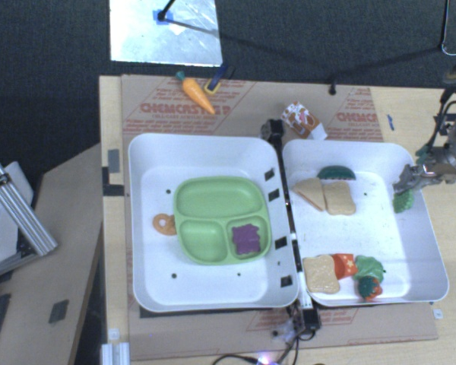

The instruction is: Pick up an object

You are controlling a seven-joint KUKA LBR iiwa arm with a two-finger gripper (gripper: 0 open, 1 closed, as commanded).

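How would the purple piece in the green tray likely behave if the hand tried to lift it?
The purple piece lies low and flat in a compartment of the green tray, so it probably won't roll. It looks like a small toy food, likely light. The compartment walls around it may crowd the fingers, and pushing it would probably only slide it against a wall.

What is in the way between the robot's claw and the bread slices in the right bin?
Nothing visible blocks it. The gripper sits at the right rim of the right bin, with a small green piece just below it. Between it and the bread slices lies bare white bin floor. The dark green item sits behind the bread, off to the side.
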